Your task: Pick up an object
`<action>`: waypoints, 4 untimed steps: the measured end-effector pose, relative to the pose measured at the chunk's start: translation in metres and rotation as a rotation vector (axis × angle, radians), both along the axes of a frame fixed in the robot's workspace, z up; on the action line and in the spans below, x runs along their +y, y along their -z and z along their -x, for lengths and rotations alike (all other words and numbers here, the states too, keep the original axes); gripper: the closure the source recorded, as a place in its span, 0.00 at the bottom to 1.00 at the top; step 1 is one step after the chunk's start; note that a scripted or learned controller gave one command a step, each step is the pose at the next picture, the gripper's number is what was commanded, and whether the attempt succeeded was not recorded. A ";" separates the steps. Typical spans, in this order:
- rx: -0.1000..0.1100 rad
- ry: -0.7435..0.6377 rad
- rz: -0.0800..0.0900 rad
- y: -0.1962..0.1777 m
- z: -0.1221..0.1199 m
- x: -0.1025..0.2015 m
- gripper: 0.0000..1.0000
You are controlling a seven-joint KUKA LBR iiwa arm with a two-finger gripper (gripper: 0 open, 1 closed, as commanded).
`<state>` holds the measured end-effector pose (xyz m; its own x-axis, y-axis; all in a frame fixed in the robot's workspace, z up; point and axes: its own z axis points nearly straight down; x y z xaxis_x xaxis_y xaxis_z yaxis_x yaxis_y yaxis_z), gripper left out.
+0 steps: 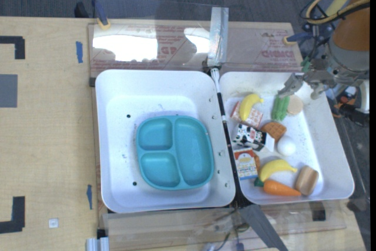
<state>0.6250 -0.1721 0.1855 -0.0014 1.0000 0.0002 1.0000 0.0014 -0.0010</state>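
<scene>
My gripper (pixel 304 90) hangs over the far right part of the right bin (pixel 329 138), with its fingers spread open and nothing between them. Just below and left of it lie a green vegetable (pixel 280 107) and a beige round piece (pixel 294 105). Further left is a yellow banana (pixel 251 104). A brown waffle-like piece (pixel 274 128), a white egg (pixel 286 146) and a black-and-white carton (pixel 249 137) sit mid-bin. At the near edge lie an orange carton (pixel 245 163), a second banana (pixel 276 168), a carrot (pixel 281 188) and a bread roll (pixel 306 179).
The left bin (pixel 117 103) holds a teal divided plate (pixel 174 151). A clear panel with a metal post (pixel 218 32) stands behind the bins. Yellow and black cables (pixel 329 6) loop at the arm's upper right.
</scene>
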 end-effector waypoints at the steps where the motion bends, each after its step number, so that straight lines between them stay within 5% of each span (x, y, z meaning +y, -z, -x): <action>1: -0.021 -0.313 0.004 0.089 0.027 0.010 0.00; 2: -0.025 -0.334 0.008 0.089 0.054 0.006 0.00; 3: -0.024 -0.105 0.002 0.090 0.071 -0.027 0.00; 4: -0.007 -0.339 0.005 0.014 0.109 -0.053 0.00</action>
<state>0.5162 -0.2247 0.1719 -0.3340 0.9426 -0.0057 0.9426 0.3340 0.0054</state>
